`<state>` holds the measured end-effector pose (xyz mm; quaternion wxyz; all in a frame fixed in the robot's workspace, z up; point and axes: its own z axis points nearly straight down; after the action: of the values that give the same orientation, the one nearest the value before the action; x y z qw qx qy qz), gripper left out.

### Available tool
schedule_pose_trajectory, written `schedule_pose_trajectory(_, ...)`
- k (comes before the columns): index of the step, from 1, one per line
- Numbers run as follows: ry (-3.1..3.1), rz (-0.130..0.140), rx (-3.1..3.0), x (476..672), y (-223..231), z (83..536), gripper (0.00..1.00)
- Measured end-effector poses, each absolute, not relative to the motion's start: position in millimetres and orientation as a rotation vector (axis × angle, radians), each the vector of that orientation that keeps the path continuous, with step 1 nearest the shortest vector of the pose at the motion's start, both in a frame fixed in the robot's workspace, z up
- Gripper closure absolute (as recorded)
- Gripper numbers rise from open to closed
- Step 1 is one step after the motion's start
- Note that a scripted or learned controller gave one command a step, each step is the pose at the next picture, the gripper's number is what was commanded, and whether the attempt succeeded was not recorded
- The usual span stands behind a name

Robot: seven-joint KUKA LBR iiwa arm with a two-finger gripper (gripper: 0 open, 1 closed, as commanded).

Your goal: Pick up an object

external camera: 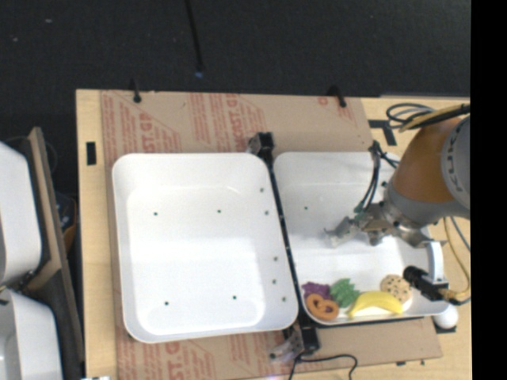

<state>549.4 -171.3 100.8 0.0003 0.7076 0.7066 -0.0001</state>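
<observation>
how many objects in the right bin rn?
5, all along the right bin's near edge: purple piece, orange ring, green piece, yellow banana, cookie. The arm covers the bin's right side, so more may be hidden.

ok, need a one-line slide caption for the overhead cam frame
KUKA arm's gripper hovers in the right bin, above toy food clustered at its near edge: banana, cookie, donut.
</observation>
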Motion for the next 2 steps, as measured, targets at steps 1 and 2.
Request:
schedule_pose_trajectory(1,2.224,0.002,2.217,598.3,-138.9,100.9,0.00)
schedule_pose_trajectory(2,2.214,-0.001,2.228,503.2,-172.8,121.3,0.00)
